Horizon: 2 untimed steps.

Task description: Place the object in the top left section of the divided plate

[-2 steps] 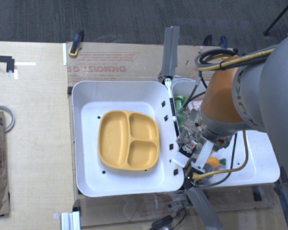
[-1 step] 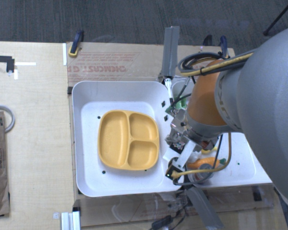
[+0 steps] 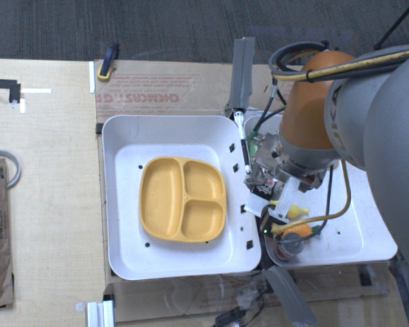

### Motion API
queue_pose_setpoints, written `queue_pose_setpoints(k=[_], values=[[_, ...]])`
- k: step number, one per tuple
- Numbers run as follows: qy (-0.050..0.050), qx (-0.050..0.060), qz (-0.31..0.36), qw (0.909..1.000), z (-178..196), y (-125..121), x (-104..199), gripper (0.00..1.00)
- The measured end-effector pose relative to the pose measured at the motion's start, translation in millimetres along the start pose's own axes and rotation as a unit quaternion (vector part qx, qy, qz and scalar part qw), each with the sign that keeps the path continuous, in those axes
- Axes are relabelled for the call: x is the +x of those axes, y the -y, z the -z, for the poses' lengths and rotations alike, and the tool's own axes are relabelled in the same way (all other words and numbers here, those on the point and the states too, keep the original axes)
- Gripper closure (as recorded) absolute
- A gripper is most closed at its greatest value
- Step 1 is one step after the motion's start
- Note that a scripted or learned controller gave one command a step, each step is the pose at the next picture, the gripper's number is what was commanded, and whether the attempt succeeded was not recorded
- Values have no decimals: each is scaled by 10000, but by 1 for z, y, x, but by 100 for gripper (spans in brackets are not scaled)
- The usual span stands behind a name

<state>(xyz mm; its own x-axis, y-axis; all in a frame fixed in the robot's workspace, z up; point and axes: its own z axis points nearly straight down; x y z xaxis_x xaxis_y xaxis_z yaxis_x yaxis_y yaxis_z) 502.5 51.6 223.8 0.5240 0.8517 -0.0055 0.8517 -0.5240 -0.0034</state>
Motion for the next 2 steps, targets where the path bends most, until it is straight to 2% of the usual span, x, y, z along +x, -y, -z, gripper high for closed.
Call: queue_pose_setpoints(k=[1, 2], values=[[-2, -1, 939, 9956, -104, 48, 40, 100], [-16, -53, 615, 9981, -130, 76, 83, 100]])
